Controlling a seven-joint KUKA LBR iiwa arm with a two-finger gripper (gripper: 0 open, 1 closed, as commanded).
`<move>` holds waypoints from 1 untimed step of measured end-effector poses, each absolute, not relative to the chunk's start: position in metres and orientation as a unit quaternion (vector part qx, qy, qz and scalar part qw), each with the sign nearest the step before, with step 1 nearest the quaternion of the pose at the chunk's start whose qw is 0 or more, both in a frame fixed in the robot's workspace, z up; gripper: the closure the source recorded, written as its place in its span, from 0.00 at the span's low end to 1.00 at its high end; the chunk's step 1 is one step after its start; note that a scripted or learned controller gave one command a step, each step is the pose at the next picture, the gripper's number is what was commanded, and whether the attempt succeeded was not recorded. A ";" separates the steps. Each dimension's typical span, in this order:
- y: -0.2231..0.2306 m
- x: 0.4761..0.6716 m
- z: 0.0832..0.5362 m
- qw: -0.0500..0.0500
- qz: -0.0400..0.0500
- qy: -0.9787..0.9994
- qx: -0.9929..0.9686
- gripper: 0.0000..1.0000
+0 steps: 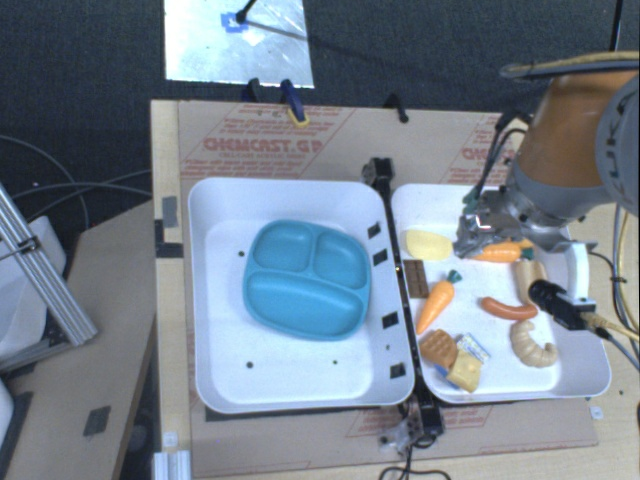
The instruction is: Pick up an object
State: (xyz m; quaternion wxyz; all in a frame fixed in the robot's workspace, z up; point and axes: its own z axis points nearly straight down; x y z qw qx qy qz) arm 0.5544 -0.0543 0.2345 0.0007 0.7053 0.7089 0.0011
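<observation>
camera view | your two-finger gripper (478, 230) sits low in the right white bin (590, 373), can't tell its state | small orange plastic carrot (500, 253) just beside it on the near-right, long axis across | pale yellow plastic piece (428, 244) left, crowds things | blue divided tray (305, 278) well apart

You see the arm (585, 138) as a thick rounded body: a wide orange band fills its upper part, with smooth grey casing beside and below it. A thin dark cable runs down the band's left side toward the wrist. The claw (478, 230) is a compact grey metal block with darker edges. A white bracket carries a black cylindrical unit (558, 301).
</observation>
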 end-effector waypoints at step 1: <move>-0.052 0.556 0.215 0.000 0.000 0.708 0.706 1.00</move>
